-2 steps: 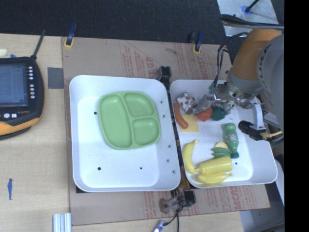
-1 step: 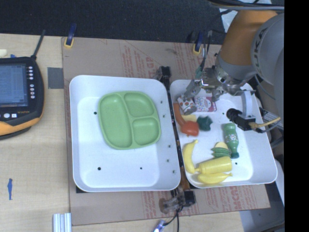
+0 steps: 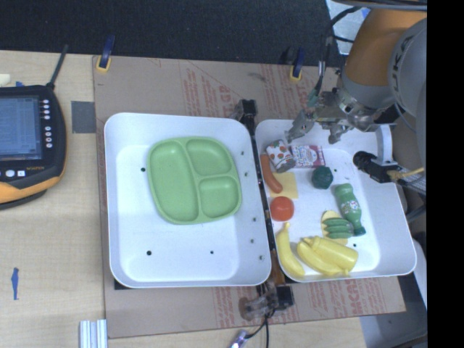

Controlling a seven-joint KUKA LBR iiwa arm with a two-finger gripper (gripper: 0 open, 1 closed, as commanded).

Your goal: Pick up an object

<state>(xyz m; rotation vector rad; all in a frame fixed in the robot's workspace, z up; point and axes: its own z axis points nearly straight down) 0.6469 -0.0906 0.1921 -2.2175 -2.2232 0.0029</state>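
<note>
1. The gripper point(image 3: 317, 127) hangs over the far end of the right bin point(image 3: 395, 216), its two fingers spread apart with nothing between them.
2. Just below it lies a pink-and-white packet point(image 3: 305, 154), with a small red-and-white pack point(image 3: 279, 156) touching the packet's left end.
3. Nearer the camera and slightly right of the gripper sits a dark green ball point(image 3: 322, 177).
4. Beyond the ball, further from the gripper, a green bottle point(image 3: 349, 207) lies tilted, close to a small green piece point(image 3: 336, 226).
5. Down and left of the gripper, along the bin's left wall, are an orange carrot point(image 3: 271, 175), a yellow slice point(image 3: 289, 186) and a red tomato point(image 3: 282, 208).
6. At the near end, well apart from the gripper, lie a banana point(image 3: 288, 256) and a yellow lump point(image 3: 328, 255).
7. Far to the gripper's left, the left bin point(image 3: 130, 259) holds a green divided plate point(image 3: 194, 179).
8. A pendant point(image 3: 25, 143) lies on the bench beyond that bin.
</note>
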